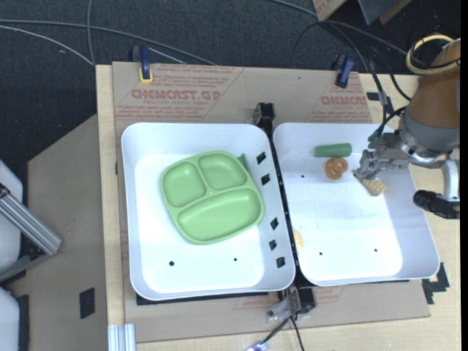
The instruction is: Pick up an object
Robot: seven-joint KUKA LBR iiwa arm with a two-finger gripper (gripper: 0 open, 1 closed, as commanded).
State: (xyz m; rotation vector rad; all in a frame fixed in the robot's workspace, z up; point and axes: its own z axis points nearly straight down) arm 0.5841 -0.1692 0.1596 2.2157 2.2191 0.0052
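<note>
On the counter (183,86), the left bin (146,269) carries a green divided plate (212,196), lying flat near the bin's middle and well apart from the arm; nothing there looks touched. A row of small black clips (274,225) runs along the seam between the two bins. In the right bin (351,269), toward its far side, lie three small things: a green stick (332,150) farthest back, a round orange piece (336,168) just beside it on the near side, and a tan lump (376,188) a little further right. The claw (371,168) hangs low over the far right part of this bin, directly above or against the tan lump, with the orange piece near its left. From this slanted view I cannot tell how far apart the claw's tips stand, nor whether the lump sits between them or merely below them. Judging by that, the reach looks done and the arm is at the point of grasping, but no lift is evident: all three small things appear to rest on the bin floor. What is left is a sure grip and the raise clear of the bin.
</note>
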